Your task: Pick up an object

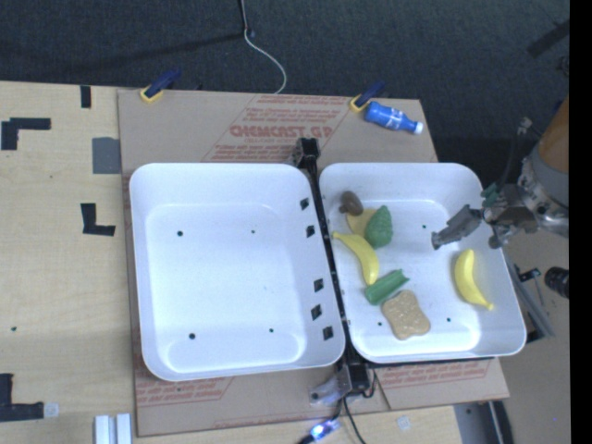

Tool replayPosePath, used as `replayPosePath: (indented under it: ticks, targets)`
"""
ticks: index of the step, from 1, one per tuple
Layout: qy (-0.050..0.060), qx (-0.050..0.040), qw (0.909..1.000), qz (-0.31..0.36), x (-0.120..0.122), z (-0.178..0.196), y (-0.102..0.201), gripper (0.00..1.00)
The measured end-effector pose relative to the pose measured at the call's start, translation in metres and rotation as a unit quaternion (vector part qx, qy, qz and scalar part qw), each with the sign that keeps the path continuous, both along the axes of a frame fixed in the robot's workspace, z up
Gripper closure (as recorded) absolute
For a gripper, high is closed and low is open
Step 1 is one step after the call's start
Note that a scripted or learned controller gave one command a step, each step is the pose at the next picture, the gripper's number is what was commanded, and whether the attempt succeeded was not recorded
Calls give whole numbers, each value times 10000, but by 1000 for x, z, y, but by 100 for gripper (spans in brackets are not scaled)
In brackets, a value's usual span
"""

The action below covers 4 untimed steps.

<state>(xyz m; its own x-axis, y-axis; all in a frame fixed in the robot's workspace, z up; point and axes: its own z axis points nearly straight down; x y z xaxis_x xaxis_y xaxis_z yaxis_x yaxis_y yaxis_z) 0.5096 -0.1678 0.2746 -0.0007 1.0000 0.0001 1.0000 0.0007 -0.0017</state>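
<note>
We logged the right bin (435, 345) holding two bananas (361, 255) (472, 280), green items (378, 227) (384, 286), a cracker (406, 315) and a brown piece (351, 202); the gripper (474, 228) hung over it, fingers apart, holding nothing. Left bin (222, 271) sat beside.

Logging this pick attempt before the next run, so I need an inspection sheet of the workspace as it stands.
Surface: cardboard sheet on a wooden bench, bearing a left bin and a right bin.
Job's things: in the right bin, two bananas, a green pepper, a green pod, a cracker, a brown piece.
Clutter: blue bottle behind the bins.
Grippers: gripper over the right bin's right side, open, holding nothing.
Cables: white cable on the dark cloth.
Surroundings: yellow-blue clamps at the cardboard's far corners.
</note>
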Motion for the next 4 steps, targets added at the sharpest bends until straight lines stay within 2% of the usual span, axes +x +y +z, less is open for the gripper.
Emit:
replayPosePath:
  ticks: [1, 2, 3, 4]
  targets:
    - [73, 29, 10000, 12, -15, -179, 38, 0]
    - [19, 11, 10000, 3, -13, -161, 36, 100]
    - [-36, -1, 10000, 14, -25, -69, 55, 100]
    - [34, 10, 10000, 3, -28, -147, 75, 100]
